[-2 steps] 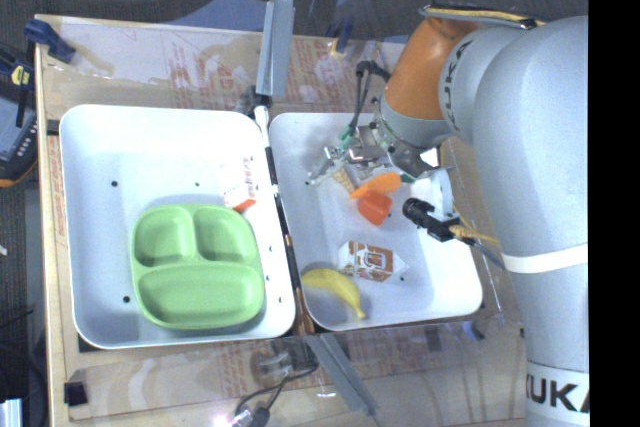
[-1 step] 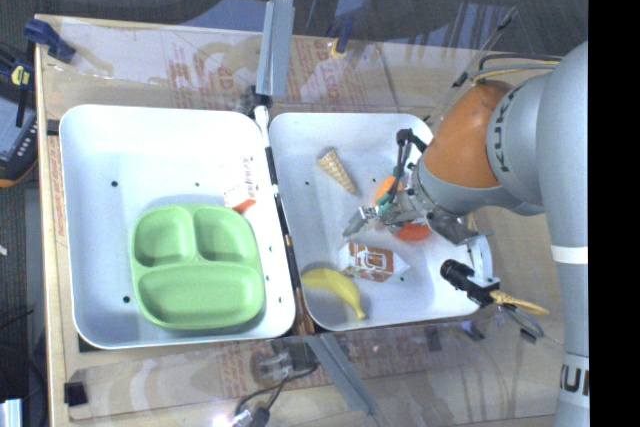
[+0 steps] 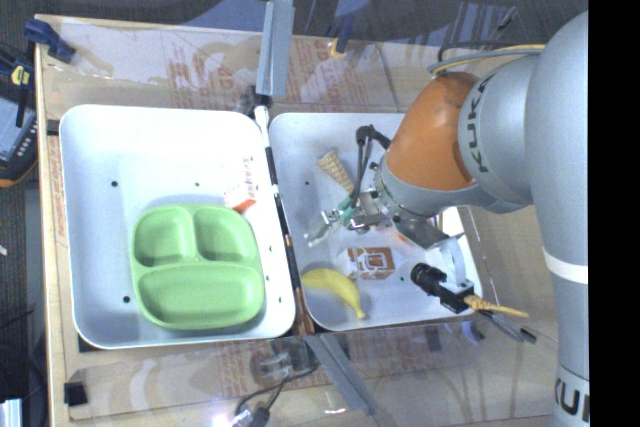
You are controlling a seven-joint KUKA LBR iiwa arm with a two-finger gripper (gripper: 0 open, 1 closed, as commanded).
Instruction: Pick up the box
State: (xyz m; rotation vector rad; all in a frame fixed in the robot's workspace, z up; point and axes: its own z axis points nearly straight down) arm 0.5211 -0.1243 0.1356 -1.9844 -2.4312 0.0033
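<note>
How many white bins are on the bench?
2. The shallow white left bin holds a green divided plastic tray. The shallow white right bin, beside it, holds a yellow banana; the arm covers part of it.

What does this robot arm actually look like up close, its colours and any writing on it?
The arm is made of thick, rounded, smooth grey segments, with a bright orange band just above the wrist. Dark KUKA lettering runs along the grey shell beside that band and again low on the arm. Thin cables loop around the wrist area.
</note>
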